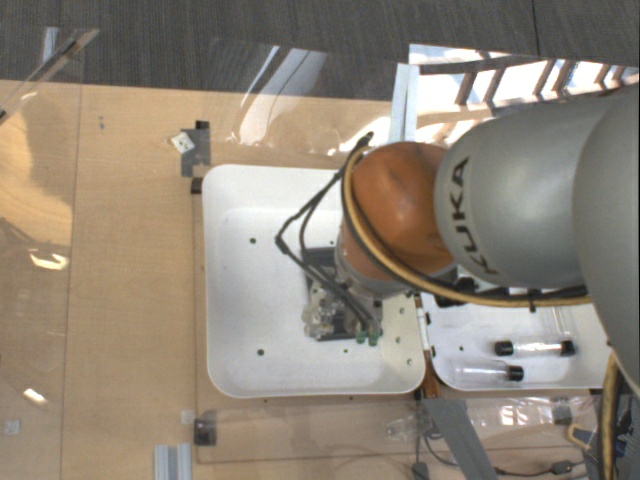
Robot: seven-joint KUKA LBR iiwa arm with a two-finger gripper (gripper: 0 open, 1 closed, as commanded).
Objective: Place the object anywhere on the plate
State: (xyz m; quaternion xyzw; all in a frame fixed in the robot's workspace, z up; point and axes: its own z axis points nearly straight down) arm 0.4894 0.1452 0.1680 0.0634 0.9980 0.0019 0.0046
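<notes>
Object for the task: can't tell for sure which it is. Two clear tubes w/ dark caps lying flat in right bin (468,336), at abt 4 o'clock in camera view: upper tube (533,348) w/ caps at both ends, lower tube (490,372) just beside it at its 7 o'clock, apart, dark cap at its right end. Both roughly 9-to-3 in line, near the bin's 6 o'clock rim, well apart from gripper. Gripper (340,323) low over left bin (240,268), toward that bin's 4 o'clock corner, pale clear-ish block and small green bits at its tip; jaw state: can't tell, too small and partly hidden under wrist. Can't tell whether anything sits in it. Orange band (395,213) right above gripper at 1 o'clock, grey arm (540,198) w/ KUKA lettering reaching in from 3 o'clock, covering the 12 o'clock part of right bin. Black cable (300,223) looping out from wrist toward 9 o'clock, over left bin floor. A few small dark dots on left bin floor at its 9 and 7 o'clock. Light wood bench (120,268) under both bins; small black bracket (198,153) at left bin's 11 o'clock corner, another, lower bracket (205,430), by its 7 o'clock corner.
</notes>
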